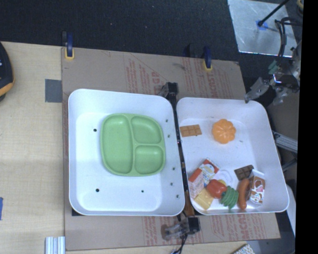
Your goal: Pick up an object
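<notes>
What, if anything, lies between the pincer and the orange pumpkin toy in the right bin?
Nothing visible. The pincer sits at the right bin's far right corner; only bare bin floor separates it from the orange pumpkin toy.

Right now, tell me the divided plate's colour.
Light green, clearest in the camera view.

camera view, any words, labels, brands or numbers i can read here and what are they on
No text can be read clearly.
Cardboard sheet under the bins: red printed lettering, too faint and blurred to read.
Small packet in the right bin: colourful print, too small to read.
Carton by the right bin's edge: print too small to read.
Dark device at the left edge: buttons or marks, unreadable.
</notes>
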Controlling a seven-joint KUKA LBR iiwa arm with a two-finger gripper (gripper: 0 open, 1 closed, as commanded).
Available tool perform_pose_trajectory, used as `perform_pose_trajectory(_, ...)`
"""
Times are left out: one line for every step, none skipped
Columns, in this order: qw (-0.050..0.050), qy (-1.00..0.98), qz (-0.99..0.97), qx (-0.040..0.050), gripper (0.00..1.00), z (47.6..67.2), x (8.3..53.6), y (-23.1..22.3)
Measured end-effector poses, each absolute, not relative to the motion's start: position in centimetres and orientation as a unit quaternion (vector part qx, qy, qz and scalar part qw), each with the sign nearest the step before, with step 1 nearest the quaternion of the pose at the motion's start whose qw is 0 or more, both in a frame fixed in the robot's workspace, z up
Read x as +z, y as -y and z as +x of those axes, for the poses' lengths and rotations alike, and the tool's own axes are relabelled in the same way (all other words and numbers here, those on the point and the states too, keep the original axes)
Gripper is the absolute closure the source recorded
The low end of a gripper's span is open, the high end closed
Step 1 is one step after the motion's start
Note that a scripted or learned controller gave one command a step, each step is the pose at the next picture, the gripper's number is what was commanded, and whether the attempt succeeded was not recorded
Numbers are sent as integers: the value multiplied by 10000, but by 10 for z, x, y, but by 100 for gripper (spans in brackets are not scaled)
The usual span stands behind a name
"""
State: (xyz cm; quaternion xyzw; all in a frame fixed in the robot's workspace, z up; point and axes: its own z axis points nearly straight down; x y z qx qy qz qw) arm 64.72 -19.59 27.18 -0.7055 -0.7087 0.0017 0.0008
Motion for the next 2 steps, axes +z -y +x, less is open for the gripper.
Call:
perform_pose_trajectory(37, 7087, -7055, 41, 0, 655, 180, 212)
perform_pose_trajectory(30, 7098, -7044, 29, 0, 655, 87, 187)
